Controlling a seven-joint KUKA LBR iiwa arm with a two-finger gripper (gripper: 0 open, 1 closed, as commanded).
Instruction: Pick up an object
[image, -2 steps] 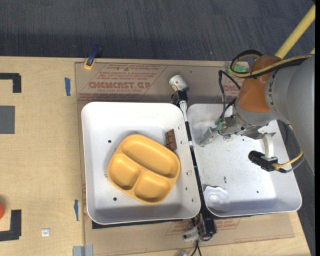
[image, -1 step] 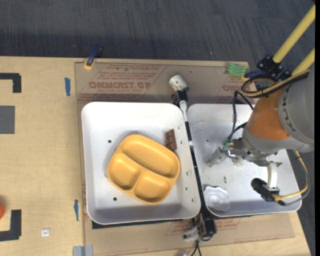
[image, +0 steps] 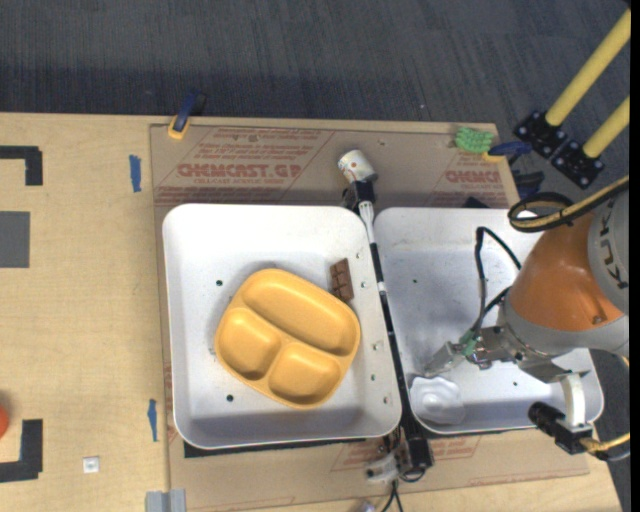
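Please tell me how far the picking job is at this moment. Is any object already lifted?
Done: the gripper has reached down into the right bin, close to a pale white object in its near corner.
In hand: nothing can be seen between the fingers; the object appears to lie on the bin floor.
Left: grasp and lift. The yellow divided tray and small brown piece lie untouched in the left bin.

1. Bright, even overhead light — the white bins nearly wash out.
2. Soft sheen on the yellow divided tray; shadows faint.
3. Slightly soft overall — the arm's wrist looks blurred.
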